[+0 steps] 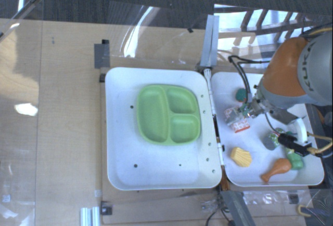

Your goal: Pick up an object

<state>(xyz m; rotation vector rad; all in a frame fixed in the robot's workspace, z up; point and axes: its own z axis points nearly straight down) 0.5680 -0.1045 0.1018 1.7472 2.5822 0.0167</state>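
A wooden bench [57, 131] carries two shallow white bins side by side, seen from above at a slant. The left bin [119, 168] holds a green divided plate [168, 114] with three compartments, lying flat in the bin's far half. Over the right bin [250, 181], the grey arm [291, 71] with its orange band reaches in from the right, its gripper [248, 110] lowered near the bin's left side; whether the fingers are wide or narrow cannot be told from this angle. Just beside the gripper, on its left and near side, lies a small red-and-white packet [238, 120]. A teal object [241, 95] sits just on the far side of the gripper. Nearer the camera rest a yellow ridged piece [241, 156] and, to its right, an orange drumstick-shaped toy [277, 169] touching a small green item [296, 161].
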